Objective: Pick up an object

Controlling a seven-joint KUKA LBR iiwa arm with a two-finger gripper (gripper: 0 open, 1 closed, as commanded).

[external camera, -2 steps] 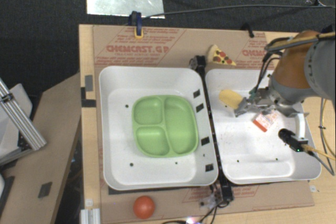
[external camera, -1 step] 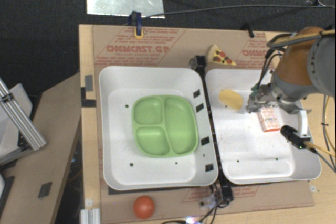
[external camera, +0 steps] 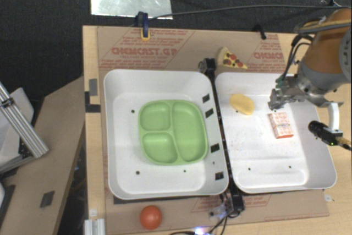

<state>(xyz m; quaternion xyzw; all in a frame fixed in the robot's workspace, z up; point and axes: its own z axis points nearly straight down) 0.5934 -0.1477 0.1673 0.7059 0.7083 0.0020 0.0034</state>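
Over the right bin (external camera: 319,173), the arm (external camera: 324,58) leans in from the right edge of the view, its orange band high near the top corner and the grey wrist angled down and to the left. The gripper (external camera: 276,100) hangs low above the bin floor, just above the upper end of a small red-and-white box (external camera: 281,124) that lies flat there. Whether its tips touch the box or whether anything sits between them cannot be told from this angle. A yellow lump (external camera: 242,104) rests on the same floor, near the gripper's left, apart from the box. The left bin (external camera: 118,173) holds a green divided plate (external camera: 172,131). A pizza slice toy (external camera: 231,59) lies on the bench behind the bins, and a red-orange ball (external camera: 150,217) sits in front of them.
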